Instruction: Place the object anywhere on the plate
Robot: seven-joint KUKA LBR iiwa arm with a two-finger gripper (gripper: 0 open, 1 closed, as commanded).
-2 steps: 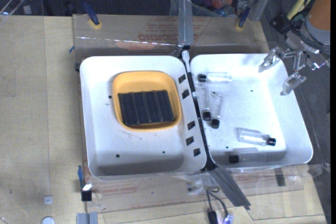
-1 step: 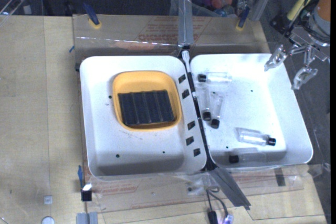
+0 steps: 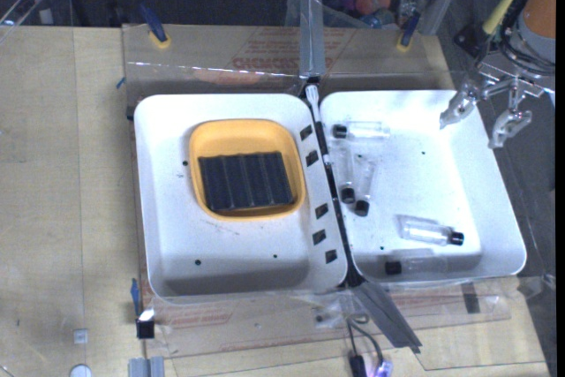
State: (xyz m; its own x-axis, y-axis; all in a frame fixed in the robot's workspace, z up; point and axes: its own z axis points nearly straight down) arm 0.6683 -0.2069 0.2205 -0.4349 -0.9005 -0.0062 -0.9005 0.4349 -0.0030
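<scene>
Several clear vials with dark caps lay loose in the right bin [image 3: 494, 216]: one at 5 o'clock [image 3: 429, 231], one near 11 o'clock [image 3: 359, 131], others by the divider [image 3: 355, 181]. Any could serve as the object; none was gripped. The yellow plate [image 3: 245, 135] sat mid left bin [image 3: 159, 190], carrying a dark ribbed insert [image 3: 245, 179], likely set central for easy drops. The claw [image 3: 484, 115] hung at the right bin's 1 o'clock corner, fingers apart, holding nothing. Open floor lay between vials; the divider rim looked like the crossing hazard.

Tool [image 3: 484, 114] apparently open, empty
</scene>
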